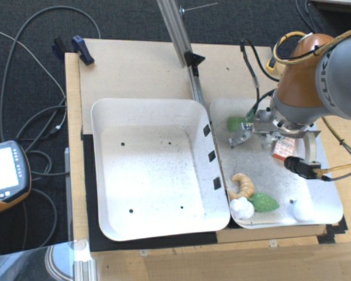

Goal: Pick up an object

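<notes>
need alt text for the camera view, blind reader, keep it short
A grey and orange robot arm reaches from the right over the right white bin, its gripper low near a small green object. That bin also holds a tan curled piece, a white ball and a green lump.

We saw a wooden tabletop (134, 69) that bore two white bins, left (152, 168) and right (322, 204), touching side by side.
</notes>
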Robot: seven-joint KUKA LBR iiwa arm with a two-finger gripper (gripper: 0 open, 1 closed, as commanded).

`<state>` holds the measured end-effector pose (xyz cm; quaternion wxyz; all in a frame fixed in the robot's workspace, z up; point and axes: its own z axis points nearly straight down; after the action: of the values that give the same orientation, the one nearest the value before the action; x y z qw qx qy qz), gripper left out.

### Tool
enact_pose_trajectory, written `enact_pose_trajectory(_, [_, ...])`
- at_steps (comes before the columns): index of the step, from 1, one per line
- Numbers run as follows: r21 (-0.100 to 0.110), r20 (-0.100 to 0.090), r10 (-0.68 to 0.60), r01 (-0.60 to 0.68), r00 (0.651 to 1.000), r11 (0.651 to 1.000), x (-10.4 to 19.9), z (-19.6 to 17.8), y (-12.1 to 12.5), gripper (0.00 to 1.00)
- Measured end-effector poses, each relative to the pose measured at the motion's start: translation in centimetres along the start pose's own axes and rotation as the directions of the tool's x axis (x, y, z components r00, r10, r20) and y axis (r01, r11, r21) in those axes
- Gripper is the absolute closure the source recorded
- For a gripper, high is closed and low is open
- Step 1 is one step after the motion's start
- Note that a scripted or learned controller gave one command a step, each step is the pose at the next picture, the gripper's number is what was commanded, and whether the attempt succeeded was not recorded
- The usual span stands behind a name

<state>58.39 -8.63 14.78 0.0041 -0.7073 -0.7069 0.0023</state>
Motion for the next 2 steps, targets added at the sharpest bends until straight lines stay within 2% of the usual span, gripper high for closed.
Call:
enact_pose_trajectory(1, [0.000, 0.000, 0.000, 0.000, 1.000, 1.000, 0.1, 5.3, -0.1, 0.00])
enact_pose_trajectory(2, [-0.008, 0.000, -0.001, 0.001, 1.000, 1.000, 0.1, 3.9, 0.1, 1.00])
